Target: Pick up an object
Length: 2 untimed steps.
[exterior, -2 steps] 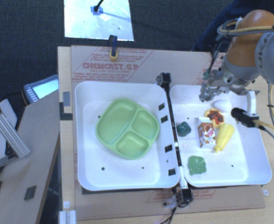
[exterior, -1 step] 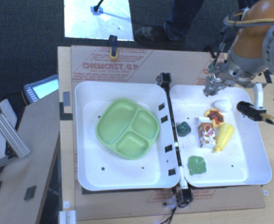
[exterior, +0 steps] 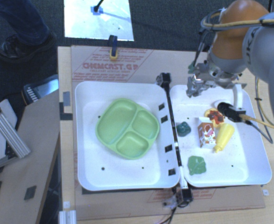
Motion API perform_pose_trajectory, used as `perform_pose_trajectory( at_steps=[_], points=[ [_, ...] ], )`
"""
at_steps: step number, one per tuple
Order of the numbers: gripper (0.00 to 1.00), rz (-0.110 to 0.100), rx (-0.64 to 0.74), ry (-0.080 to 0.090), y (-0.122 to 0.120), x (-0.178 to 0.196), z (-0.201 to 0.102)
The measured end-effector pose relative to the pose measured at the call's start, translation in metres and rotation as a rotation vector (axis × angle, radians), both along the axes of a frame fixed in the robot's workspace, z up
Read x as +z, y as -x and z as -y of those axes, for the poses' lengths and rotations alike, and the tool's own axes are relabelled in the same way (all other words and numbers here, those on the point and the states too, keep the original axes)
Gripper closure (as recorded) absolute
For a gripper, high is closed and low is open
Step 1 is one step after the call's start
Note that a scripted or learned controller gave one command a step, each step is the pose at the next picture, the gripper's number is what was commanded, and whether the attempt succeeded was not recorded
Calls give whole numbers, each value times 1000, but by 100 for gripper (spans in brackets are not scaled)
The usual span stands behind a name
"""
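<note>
Two bins side by side on my bench (exterior: 66, 125).
In the left bin (exterior: 87, 171) I see a divided tray (exterior: 127, 128). In the right bin (exterior: 253, 164) a carton (exterior: 206, 131) lies between a small lump (exterior: 183, 129) on its left and a bottle (exterior: 223, 137) on its right, with a flat piece (exterior: 197, 164) nearer me; the gripper (exterior: 194, 89) hangs over its far left corner.

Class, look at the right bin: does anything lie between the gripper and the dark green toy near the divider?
Nothing visible does. The gripper hangs over the right bin's far corner; the dark green toy lies nearer the camera, with bare white floor between. The carton sits off to its right.
</note>
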<state>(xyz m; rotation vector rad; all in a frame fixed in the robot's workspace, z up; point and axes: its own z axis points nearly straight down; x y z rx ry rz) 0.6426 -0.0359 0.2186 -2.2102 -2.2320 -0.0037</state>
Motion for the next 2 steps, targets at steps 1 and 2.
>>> perform_pose_trajectory(
  at_steps=[1,2],
  points=[
    [100,-2,0,0,22,4,-49],
    [100,-2,0,0,34,-5,-98]
  ],
)
